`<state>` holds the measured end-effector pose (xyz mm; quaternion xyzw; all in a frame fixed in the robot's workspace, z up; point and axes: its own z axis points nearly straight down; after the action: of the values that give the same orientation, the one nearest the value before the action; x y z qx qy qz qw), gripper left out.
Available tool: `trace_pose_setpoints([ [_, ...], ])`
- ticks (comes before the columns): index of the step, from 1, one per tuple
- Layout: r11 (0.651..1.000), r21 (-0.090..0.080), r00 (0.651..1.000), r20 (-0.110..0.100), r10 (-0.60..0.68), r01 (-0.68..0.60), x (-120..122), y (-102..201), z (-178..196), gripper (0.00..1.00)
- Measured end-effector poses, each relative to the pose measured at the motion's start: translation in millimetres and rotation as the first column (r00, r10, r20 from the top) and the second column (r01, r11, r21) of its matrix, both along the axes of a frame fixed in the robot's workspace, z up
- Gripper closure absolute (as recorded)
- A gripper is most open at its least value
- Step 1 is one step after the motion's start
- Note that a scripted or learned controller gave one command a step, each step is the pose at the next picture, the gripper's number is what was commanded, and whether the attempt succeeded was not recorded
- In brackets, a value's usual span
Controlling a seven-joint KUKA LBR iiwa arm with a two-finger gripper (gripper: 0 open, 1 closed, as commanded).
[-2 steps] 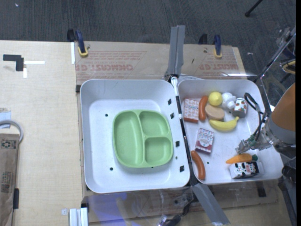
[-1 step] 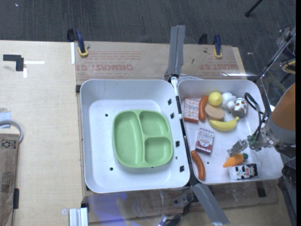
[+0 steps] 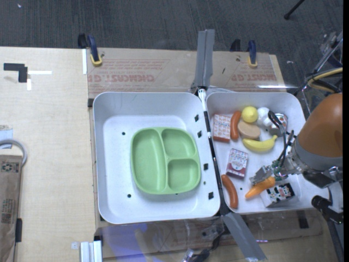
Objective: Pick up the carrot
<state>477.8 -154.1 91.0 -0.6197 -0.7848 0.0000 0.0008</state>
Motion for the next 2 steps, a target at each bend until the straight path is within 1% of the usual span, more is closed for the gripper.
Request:
trace_pose_setpoints([
  [1,1.000,-0.002,1.000,0.010,-0.002,0.002,3,0,10,1.00],
  [2,0.998,-0.003,0.998,0.002,0.070,-0.070,29,25,172,1.00],
])
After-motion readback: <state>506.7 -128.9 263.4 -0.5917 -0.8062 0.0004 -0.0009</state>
